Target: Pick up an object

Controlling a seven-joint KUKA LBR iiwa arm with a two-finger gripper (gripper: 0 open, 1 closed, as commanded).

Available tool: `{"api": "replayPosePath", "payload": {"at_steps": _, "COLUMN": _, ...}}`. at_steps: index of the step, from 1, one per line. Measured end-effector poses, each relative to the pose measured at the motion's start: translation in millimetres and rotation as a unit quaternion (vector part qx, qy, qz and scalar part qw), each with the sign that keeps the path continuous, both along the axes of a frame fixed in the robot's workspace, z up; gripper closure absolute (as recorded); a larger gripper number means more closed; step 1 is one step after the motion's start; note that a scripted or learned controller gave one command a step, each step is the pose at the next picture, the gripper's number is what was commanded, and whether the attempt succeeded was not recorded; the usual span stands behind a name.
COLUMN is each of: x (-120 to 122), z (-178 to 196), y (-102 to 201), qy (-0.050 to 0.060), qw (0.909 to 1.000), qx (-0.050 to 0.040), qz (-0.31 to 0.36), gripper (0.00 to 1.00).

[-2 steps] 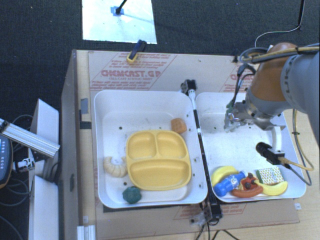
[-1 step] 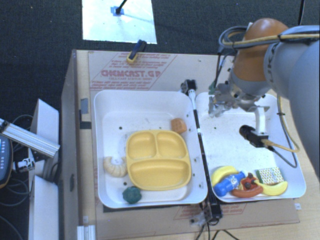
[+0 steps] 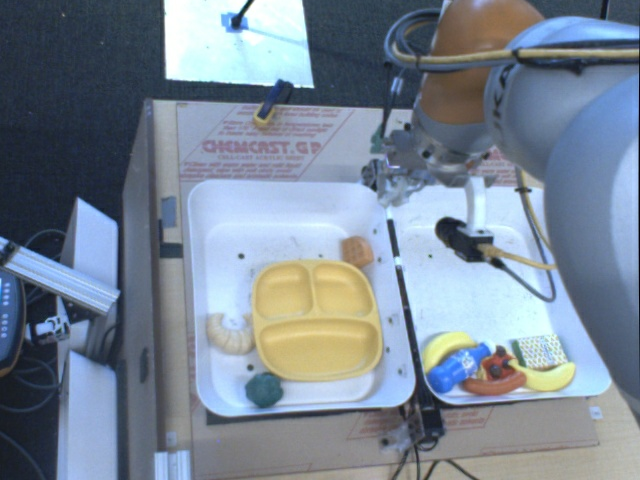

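We see the gripper (image 3: 398,183) hanging above the far end of the wall between the two bins, with the grey arm (image 3: 570,118) and its orange band (image 3: 478,28) crowding in from the right; the fingertips are too small and too muddled against the bin edge for us to say whether they stand apart or together, so we cannot tell its state; nothing is visibly between them.

Every candidate lies nearer the camera than the gripper. Closest is a small orange-brown block (image 3: 357,251), just below and a little left, in the left bin (image 3: 215,298) beside the far corner of a yellow divided plate (image 3: 316,318); further off on that side are a pale curled pastry-like piece (image 3: 229,333) touching the plate's left edge and a dark green lump (image 3: 264,390) at the plate's near corner. In the right bin (image 3: 570,373), well apart from the gripper at the near end, sit a banana (image 3: 447,348), a blue bottle (image 3: 460,365), a red piece (image 3: 492,380), a second banana (image 3: 550,376) and a checkered block (image 3: 540,349), all huddled together.

We judge the task barely begun: no object is lifted; choosing one, descending, closing and raising all remain.
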State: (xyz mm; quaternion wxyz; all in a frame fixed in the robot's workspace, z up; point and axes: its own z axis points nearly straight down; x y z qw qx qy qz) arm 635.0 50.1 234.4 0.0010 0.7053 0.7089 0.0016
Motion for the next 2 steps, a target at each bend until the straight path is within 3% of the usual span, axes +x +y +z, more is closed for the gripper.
{"api": "replayPosePath", "payload": {"at_steps": 1, "x": 33.4, "z": -48.5, "y": 49.9, "qy": 0.002, "qw": 1.0, "qx": -0.0003, "qz": 0.0, "gripper": 1.0}}
{"api": "replayPosePath", "payload": {"at_steps": 2, "x": 33.6, "z": -3.9, "y": 161.2, "qy": 0.0, "qw": 1.0, "qx": 0.0009, "qz": 0.001, "gripper": 1.0}}
